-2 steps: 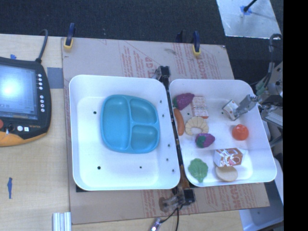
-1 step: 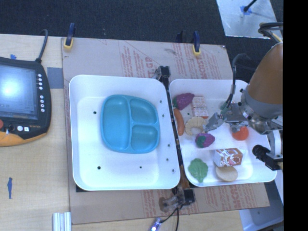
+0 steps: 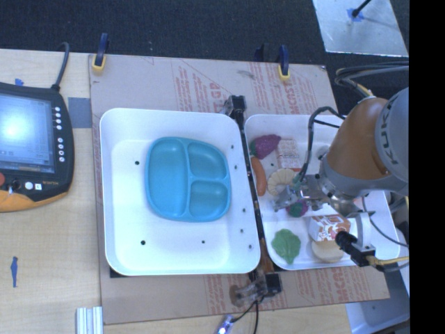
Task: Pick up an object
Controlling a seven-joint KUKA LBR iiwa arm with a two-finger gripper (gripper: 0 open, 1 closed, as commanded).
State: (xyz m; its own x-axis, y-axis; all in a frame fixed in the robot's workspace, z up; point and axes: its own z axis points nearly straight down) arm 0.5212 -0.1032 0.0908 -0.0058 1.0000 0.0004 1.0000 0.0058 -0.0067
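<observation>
My gripper (image 3: 293, 200) hangs low over the middle of the right bin (image 3: 389, 214), reaching in from the right under the grey and orange wrist. A small purple item (image 3: 298, 210) lies right at its tip; whether it is held cannot be told. A tan ridged round piece (image 3: 280, 179) sits just up and left of the tip. An orange carrot (image 3: 259, 176) lies along the bin's left wall, with a dark purple piece (image 3: 265, 145) above it. A green leaf (image 3: 286, 245), a red and white packet (image 3: 327, 228) and a pale round piece (image 3: 327, 250) lie at the front.
The left bin (image 3: 118, 186) holds a blue divided plate (image 3: 188, 179). A tablet-like pendant (image 3: 31, 145) rests on the bench at the far left. Clamps (image 3: 283, 54) pin the cardboard sheet at the back. Cables run by the arm at the right.
</observation>
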